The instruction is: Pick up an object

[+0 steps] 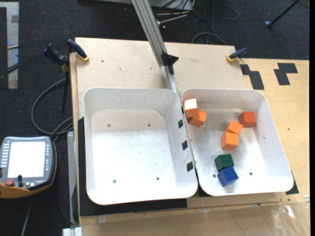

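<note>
Plain unlabelled blocks (230,140) in the right bin (275,146), no legible writing; end effector state impossible to tell.

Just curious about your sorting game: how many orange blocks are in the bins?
4, all in the right white bin: one beside the white block, one far right, two touching mid-bin.

- A teach pendant (25,166) sits at the bench's left edge.
- Blue-and-yellow clamps (78,49) grip the board's far corners.
- Cables (47,107) trail across dark carpet.

A robotics lab: clamped bench (128,65), teach pendant (27,167), floor cables (47,107).
</note>
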Controlling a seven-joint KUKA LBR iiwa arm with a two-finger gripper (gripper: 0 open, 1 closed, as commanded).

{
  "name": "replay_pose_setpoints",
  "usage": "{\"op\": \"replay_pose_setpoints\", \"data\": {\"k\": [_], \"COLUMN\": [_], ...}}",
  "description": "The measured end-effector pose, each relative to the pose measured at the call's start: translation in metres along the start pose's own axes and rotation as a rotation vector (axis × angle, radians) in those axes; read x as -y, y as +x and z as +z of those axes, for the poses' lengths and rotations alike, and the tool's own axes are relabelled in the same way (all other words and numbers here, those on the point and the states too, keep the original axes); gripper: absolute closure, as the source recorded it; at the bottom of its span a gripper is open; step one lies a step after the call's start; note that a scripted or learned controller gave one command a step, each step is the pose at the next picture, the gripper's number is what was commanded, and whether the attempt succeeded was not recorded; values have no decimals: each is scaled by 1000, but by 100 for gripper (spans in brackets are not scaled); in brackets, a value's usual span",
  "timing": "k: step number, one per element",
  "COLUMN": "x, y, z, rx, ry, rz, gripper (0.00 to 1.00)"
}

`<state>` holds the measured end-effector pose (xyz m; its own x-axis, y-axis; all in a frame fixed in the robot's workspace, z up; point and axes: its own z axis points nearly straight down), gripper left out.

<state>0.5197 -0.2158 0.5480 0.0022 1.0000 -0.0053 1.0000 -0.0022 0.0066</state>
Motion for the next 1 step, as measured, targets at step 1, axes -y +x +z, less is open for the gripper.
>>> {"op": "replay_pose_setpoints", "data": {"k": [1], "x": [-49], "y": [28], "z": [3], "rx": [-3], "ry": [4], "rz": [-9], "gripper": [0]}}
